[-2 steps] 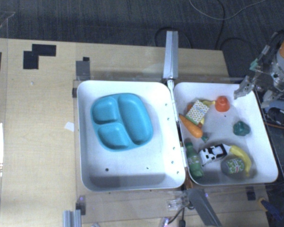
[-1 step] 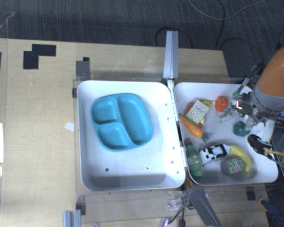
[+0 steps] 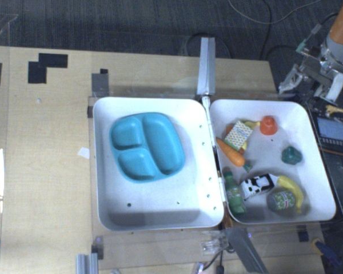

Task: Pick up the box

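In the right bin (image 3: 308, 124), near its upper left, the small patterned box (image 3: 238, 135) looks light and stiff, best taken across its flat sides; whether the pincer (image 3: 323, 76) is spread, I cannot tell.

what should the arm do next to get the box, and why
Probably swing left and down toward the box, since the gripper sits outside the right bin, above its far corner. The box lies by the carrot, so come straight down.
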Action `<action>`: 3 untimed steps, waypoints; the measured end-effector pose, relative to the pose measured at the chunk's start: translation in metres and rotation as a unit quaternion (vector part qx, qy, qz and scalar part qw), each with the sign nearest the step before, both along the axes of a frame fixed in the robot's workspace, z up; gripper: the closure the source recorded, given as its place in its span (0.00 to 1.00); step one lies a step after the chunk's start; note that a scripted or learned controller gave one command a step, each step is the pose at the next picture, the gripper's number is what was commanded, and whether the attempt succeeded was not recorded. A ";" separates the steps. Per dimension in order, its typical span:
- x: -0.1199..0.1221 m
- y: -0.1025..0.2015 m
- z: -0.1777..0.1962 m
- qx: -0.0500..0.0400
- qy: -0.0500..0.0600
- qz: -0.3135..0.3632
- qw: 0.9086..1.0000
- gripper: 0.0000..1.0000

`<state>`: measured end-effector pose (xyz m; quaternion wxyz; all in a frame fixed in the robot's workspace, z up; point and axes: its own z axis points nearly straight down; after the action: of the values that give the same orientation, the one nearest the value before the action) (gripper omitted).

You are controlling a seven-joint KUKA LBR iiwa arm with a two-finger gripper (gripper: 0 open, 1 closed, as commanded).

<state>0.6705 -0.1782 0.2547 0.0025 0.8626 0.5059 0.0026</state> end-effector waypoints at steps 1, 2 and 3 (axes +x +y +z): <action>-0.036 0.002 -0.147 0.001 0.002 -0.081 0.997 0.00; -0.070 -0.014 -0.167 0.001 0.000 -0.057 0.998 0.00; -0.116 0.014 -0.097 0.002 0.001 -0.075 0.997 0.00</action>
<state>0.5549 -0.1638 0.1576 0.0007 0.8979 0.4402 0.0020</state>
